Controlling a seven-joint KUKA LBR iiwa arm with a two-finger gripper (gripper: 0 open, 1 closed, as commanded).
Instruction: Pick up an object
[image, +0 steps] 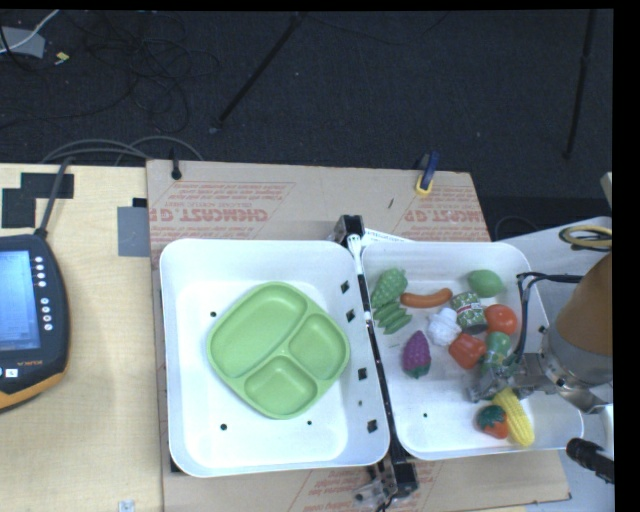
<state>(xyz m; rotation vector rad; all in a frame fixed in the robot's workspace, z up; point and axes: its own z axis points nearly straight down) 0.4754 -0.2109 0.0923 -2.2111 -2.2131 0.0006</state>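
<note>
From the fixed camera above the bench, the gripper (497, 378) sits low in the right bin (440, 435), its fingers down among the toy food near the bin's right wall. The nearest candidates look like small hollow plastic pieces: light, stiff, smooth and a bit slippery, so a rounded one is best pinched across its narrow middle. The corn (517, 416) lies just below the fingers, with a small red-and-green piece, hard to name at this size, touching its left end. A tomato (466, 350) sits just above and left of the fingers, and a purple eggplant (416, 353) lies farther left, well apart. Whether the fingers are spread or pinched together I cannot tell; the parts blur into the toys. The green plate (277, 349) rests in the left bin (190, 300).
</note>
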